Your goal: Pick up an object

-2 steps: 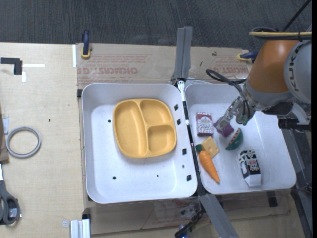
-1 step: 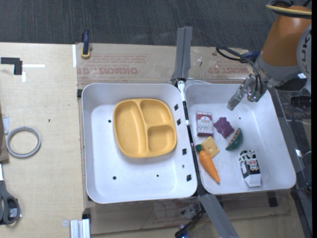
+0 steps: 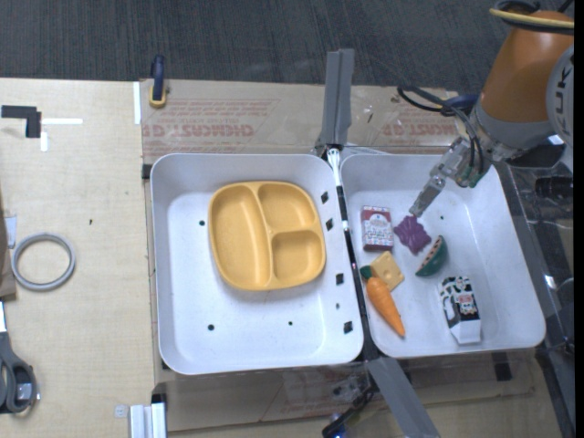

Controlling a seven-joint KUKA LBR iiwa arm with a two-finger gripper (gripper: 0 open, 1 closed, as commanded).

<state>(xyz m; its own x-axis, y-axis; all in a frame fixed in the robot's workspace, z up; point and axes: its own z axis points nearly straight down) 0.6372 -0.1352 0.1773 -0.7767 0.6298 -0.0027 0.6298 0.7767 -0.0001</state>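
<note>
Purple grapes [image 3: 413,234] lie in right bin [image 3: 511,272]. Gripper [image 3: 421,204] tip just above them, near touching. Jaws' state: cannot tell.

Single fixed camera above the bench, looking down at a slant, both white bins [image 3: 173,272] in frame
</note>
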